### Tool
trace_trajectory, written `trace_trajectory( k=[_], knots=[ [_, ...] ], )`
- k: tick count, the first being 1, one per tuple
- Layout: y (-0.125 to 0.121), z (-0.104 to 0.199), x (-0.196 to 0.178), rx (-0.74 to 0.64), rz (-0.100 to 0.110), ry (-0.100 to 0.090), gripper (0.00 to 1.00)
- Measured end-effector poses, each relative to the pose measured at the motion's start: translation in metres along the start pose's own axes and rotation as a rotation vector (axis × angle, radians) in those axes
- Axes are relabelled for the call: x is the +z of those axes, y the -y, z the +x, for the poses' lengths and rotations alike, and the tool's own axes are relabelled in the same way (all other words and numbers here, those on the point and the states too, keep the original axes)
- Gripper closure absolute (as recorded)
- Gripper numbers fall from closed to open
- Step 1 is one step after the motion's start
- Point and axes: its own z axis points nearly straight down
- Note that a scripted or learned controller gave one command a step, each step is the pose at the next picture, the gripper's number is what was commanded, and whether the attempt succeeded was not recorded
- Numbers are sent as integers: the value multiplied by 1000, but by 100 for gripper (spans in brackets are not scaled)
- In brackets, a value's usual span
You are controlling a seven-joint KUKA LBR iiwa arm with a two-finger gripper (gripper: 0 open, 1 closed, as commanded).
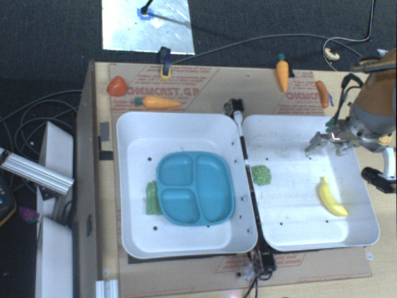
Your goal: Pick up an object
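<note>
Your gripper (317, 143) hovers over the right bin's (298, 241) far right corner, fingers spread and grasping nothing. The yellow banana (331, 197) lies near that bin's right edge, nearer you, apart from the gripper.

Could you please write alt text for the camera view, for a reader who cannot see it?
A robot arm's gripper hangs over the right white bin, which holds a banana and a green broccoli piece. The left bin holds a blue divided plate.
</note>
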Motion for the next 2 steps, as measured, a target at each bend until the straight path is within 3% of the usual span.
trace_trajectory(
  k=[1,2],
  knots=[
    [48,0,49,0,0,-1,0],
    [83,0,49,1,-1,-1,0]
  ],
)
